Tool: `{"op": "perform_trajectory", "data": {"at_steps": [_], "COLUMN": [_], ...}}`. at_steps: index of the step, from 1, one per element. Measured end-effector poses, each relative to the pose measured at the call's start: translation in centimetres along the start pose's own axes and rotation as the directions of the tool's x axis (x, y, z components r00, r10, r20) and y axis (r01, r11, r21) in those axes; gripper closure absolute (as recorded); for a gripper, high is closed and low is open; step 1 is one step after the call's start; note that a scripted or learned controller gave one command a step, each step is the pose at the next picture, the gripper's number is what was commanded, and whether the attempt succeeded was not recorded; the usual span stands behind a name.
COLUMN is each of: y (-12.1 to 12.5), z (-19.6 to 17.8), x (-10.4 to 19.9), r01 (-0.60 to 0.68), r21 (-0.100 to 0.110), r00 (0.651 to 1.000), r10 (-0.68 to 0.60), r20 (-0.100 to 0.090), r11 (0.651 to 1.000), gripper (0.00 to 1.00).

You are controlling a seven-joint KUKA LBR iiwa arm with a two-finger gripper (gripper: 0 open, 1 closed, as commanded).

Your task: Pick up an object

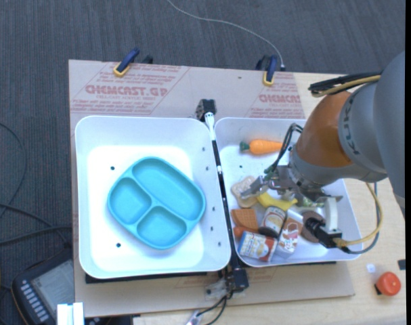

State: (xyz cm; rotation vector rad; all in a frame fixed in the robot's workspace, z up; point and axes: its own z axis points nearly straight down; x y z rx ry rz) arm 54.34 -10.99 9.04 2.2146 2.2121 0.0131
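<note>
Dark grey carpet surrounds a brown cardboard-faced board [158, 90] printed with red lettering and clamped at its far edge by two blue-and-yellow clips [126, 61]. All positions below are given relative to the blue divided plate [156, 202].

Plate: three compartments, sitting slightly tilted in the middle of the left white bin [87, 181].

Right of the plate, past the divider between the bins, lies the right white bin [351, 219], which holds the pile of toy food items:
- orange carrot [265, 147] with a green top, to the right of the plate and farther from the camera, lying alone near the bin's far wall;
- pale bread-like piece [244, 189], right of the plate, just past the divider;
- yellow banana [273, 200], right of the bread piece, directly under the wrist;
- brown waffle-like piece [244, 218], right of the plate's near edge;
- small labelled jar [273, 220] and red-and-white packets [256, 245], right of the plate and nearer the camera, packed touching each other.

Arm [357, 131]: grey with an orange band, reaching in from the right of the plate. Gripper [276, 185] sits low over the banana and bread piece. Finger state: cannot tell; the wrist body and clutter hide the tips. No object seen clearly between them.

Small orange object [388, 284] on the board, far right of the plate, outside the bins.
</note>
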Motion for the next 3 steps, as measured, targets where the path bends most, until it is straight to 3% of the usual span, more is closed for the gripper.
{"op": "perform_trajectory", "data": {"at_steps": [1,2,3], "y": [0.1,4.1,-0.9], "z": [-1.1,-9.4,-9.4], "x": [-0.1,5.3,9.2], "r01": [0.000,0.003,0.002], "r21": [-0.003,0.012,0.016], "r00": [1.000,1.000,1.000], "r10": [0.000,-0.003,-0.002], "r20": [0.002,-0.002,-0.002], "r11": [1.000,1.000,1.000], "gripper": [1.00,1.00,1.00]}}
